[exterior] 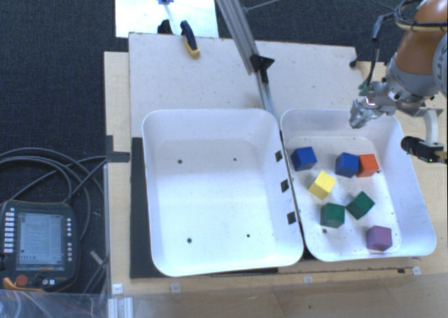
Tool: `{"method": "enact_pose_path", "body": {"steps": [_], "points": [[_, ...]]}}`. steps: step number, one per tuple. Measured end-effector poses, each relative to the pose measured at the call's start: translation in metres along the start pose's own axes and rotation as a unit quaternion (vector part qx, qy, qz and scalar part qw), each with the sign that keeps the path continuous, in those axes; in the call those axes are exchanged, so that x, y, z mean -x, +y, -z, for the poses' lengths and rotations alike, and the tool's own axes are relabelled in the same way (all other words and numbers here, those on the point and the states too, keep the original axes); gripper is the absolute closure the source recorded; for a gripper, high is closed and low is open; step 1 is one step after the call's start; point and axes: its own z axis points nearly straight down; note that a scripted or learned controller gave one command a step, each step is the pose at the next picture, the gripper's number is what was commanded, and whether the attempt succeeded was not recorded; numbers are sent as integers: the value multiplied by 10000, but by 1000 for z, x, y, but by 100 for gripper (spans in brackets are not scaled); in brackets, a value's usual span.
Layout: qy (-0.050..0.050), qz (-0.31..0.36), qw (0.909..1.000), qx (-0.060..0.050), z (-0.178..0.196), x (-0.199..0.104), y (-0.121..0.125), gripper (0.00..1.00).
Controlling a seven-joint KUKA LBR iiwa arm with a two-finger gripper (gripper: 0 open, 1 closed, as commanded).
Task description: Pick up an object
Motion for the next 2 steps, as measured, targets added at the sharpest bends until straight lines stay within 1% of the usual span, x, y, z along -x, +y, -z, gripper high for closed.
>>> {"method": "enact_pose_path", "body": {"steps": [1, 2], "points": [[-4, -4, 10000, 10, 55, 10, 6, 100], [2, 3, 10000, -2, 85, 10, 7, 100]]}}
